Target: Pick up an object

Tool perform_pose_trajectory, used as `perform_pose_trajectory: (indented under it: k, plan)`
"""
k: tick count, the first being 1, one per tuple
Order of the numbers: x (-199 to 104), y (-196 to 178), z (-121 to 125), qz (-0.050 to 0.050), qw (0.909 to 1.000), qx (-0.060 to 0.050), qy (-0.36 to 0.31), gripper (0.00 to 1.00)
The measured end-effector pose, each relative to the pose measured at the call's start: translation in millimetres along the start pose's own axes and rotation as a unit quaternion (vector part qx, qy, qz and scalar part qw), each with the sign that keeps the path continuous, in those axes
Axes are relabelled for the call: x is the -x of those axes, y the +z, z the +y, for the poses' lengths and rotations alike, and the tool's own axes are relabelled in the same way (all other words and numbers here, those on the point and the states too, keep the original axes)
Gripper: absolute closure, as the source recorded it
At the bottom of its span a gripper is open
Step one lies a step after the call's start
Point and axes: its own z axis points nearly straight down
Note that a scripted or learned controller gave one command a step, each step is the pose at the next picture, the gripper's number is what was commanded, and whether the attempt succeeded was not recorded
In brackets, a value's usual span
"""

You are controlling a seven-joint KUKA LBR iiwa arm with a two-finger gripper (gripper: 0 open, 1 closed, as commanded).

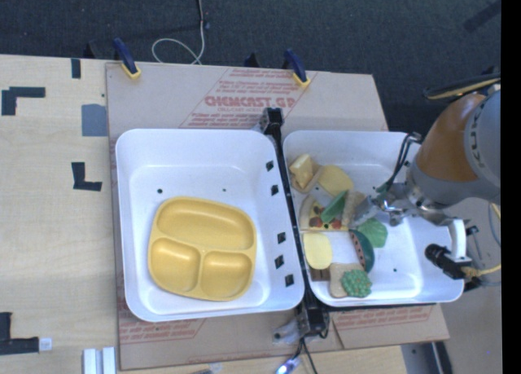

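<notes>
The right bin [407, 283] holds a heap of toy food in its left half: a yellow wedge [302, 171], a round yellow piece [334, 178], a green and red piece [334, 207], a pale yellow slab [317, 248], a watermelon slice [361, 252], a green leaf-like piece [375, 232] and a green broccoli [355, 283] on a brown slice. My gripper [385, 204] reaches down into this bin from the right, just above the green leaf-like piece and right of the heap. Nothing can be made out between its tips.
The left bin [134, 160] holds a yellow tray [201, 247] with three compartments. The grey arm with its orange band [446, 151] hangs over the right bin's right side. A black divider [283, 201] runs between the bins. Clamps [124, 59] hold the cardboard at the back.
</notes>
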Motion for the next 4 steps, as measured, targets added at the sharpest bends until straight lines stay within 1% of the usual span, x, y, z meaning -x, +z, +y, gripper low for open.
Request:
perform_pose_trajectory:
  k: [1,2,3,4]
  plan:
    - [-89,0,67,0.001,1.0000,0.001,-0.005,0.00]
    - [-86,-12,65,0.003,1.0000,0.001,-0.002,1.00]
    - [-85,-12,65,0.002,1.0000,0.001,-0.002,0.00]
    - [-98,-2,2,0.001,1.0000,0.001,0.000,0.00]
